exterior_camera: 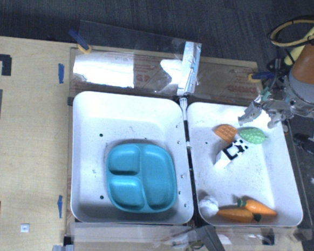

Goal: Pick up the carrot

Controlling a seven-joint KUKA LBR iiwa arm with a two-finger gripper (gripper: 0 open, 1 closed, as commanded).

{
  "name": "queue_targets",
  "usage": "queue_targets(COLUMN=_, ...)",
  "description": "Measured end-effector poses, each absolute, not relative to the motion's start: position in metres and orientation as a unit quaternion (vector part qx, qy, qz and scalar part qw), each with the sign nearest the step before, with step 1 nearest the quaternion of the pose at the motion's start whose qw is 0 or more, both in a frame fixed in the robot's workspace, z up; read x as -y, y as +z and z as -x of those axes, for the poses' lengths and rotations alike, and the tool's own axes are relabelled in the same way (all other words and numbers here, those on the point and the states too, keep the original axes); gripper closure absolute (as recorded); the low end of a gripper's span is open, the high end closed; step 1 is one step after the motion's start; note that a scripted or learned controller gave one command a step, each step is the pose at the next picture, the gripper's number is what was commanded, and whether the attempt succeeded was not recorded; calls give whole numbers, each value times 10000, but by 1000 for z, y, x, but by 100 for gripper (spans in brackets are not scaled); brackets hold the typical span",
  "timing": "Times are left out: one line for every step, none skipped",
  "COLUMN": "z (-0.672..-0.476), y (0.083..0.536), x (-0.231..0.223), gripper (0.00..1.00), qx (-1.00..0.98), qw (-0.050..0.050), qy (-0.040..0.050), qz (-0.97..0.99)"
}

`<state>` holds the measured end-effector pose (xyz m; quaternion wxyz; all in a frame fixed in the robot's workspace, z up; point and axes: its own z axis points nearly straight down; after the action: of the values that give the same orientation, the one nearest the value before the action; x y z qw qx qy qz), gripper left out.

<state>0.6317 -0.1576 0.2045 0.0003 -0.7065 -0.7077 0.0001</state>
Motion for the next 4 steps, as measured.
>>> queue_targets(z=-571, y=132, x=131, gripper=0, qx=6184, qw=22, qy=12, qz=7859)
queue_targets(z=-495, y=87, x=174, gripper=0, qx=6136, qw=-37, qy=-1, qz=7896)
queue_targets(z=-482, y=87, x=179, gripper=0, qx=4794, qw=-15, qy=-25, qz=8776)
queue_targets(z=-482, y=98, x=179, gripper=100, qx=4788, qw=-34, qy=-31, qz=8779)
